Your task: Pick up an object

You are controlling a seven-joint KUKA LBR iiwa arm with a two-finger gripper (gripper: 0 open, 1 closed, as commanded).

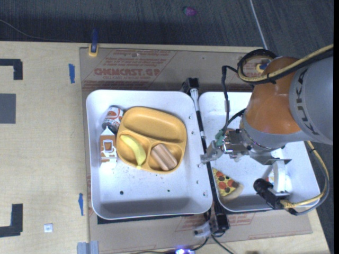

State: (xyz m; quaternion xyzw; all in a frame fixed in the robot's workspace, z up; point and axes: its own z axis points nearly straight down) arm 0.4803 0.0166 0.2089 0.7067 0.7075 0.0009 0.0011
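My gripper [216,146] hangs over the left edge of the right bin [312,165], close to the divider between the two bins. A toy pizza slice [226,185] lies in that bin just below the gripper, apart from it. In the left bin [153,200] a yellow divided plate [153,123] holds a banana [133,149] and a hot dog [164,156]. Nothing shows between the gripper's tips.
A small can [112,119] and an orange-and-white carton [107,147] lie against the left wall of the left bin, beside the plate. The arm's orange band and grey body cover much of the right bin. A black clamp [190,84] sits at the top of the divider.
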